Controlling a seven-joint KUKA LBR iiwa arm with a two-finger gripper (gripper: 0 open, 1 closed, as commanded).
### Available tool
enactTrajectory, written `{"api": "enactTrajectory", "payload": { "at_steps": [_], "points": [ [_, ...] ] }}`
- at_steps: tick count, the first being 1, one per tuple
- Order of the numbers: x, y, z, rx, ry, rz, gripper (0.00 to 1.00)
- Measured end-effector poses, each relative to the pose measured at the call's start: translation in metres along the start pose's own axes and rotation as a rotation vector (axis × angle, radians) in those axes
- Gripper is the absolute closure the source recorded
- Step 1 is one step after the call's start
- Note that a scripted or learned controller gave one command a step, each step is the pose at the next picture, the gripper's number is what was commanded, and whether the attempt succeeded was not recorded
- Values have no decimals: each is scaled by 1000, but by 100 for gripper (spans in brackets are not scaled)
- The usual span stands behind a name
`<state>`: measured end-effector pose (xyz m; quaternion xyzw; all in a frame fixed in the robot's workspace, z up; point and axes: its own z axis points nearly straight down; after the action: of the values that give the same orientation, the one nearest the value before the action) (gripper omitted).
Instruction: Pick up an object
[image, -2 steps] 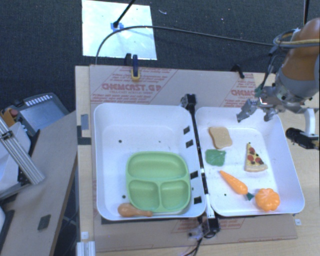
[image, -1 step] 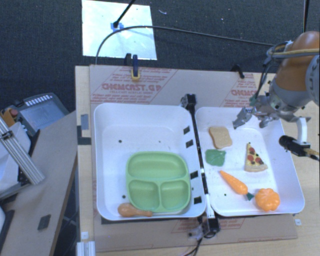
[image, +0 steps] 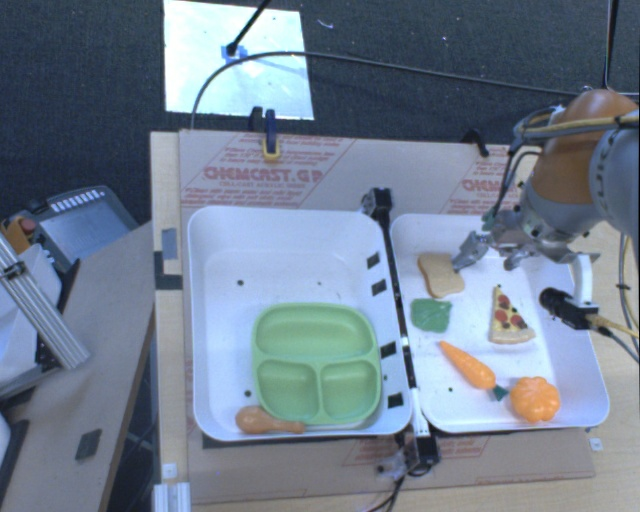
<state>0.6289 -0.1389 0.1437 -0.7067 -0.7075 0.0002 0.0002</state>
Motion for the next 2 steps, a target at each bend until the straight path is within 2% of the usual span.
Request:
{"api": "enactTrajectory", "payload": {
  "at_steps": [1,2],
  "points": [
    [0,2,-13,-6,-1,-1,100],
    [-8,-3,-65,-7,-1,1,100]
  ]
}}
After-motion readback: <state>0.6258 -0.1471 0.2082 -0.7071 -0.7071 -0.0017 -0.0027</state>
